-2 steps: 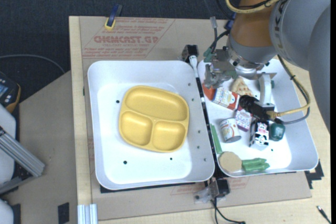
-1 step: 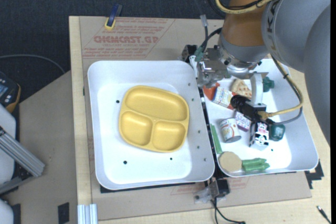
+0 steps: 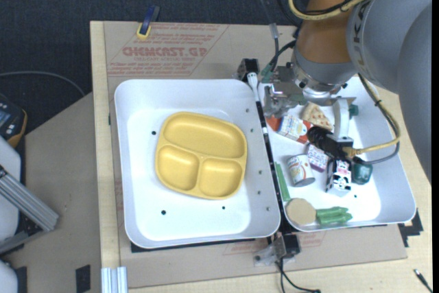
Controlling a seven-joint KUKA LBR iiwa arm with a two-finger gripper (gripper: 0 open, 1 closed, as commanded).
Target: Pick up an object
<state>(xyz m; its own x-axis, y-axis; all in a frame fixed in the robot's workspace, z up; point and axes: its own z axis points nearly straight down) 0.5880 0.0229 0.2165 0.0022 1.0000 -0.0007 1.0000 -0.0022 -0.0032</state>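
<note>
The grey arm with its orange band reaches in from the right, over the far part of the right bin point(image 3: 391, 206). My gripper point(image 3: 278, 99) hangs low near that bin's left wall, just above a red and white carton point(image 3: 291, 125) and beside a tan wedge point(image 3: 317, 116). In the same bin, nearer the front, lie a small can point(image 3: 298, 170), a purple and white packet point(image 3: 317, 158), a black and white box point(image 3: 338, 180), a tan disc point(image 3: 300, 211) and a green piece point(image 3: 333, 216). Nothing is seen lifted.
The left bin point(image 3: 134, 168) holds a yellow divided plate point(image 3: 201, 154). A yellow cable point(image 3: 381, 144) loops from the arm over the right bin's far right side. Cardboard point(image 3: 164, 48) lies behind the bins, with a small blue and yellow tool point(image 3: 146, 22) on it.
</note>
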